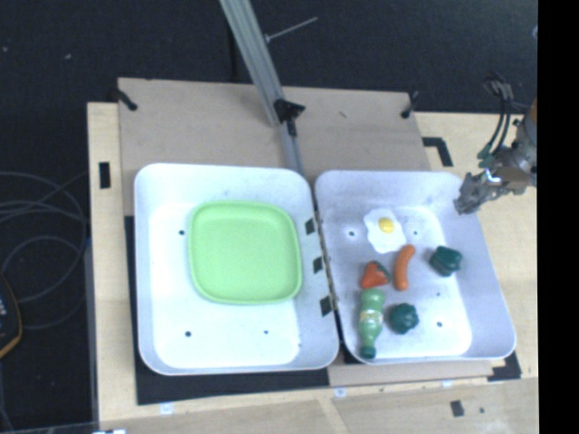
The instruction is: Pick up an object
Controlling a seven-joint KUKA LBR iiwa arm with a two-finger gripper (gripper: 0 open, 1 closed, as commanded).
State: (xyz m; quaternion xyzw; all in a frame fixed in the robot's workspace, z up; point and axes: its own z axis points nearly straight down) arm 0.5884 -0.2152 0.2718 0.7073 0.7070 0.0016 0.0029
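In the right bin (pixel 452 333) lie a fried egg toy (pixel 384 229), an orange carrot (pixel 403 267), a small red-orange piece (pixel 374 274), a green bottle (pixel 370 319) and two dark green pieces (pixel 445 259) (pixel 402 317). My gripper (pixel 472 194) hangs at the bin's upper right corner, above its rim. It stands apart from all the toys, and nothing shows between its fingers.
The left bin (pixel 163 269) holds a light green square plate (pixel 244 251). A grey metal pole (pixel 256 57) slants down from the top to the gap between the bins. Cables run along the arm's wrist (pixel 507 134) at the right edge.
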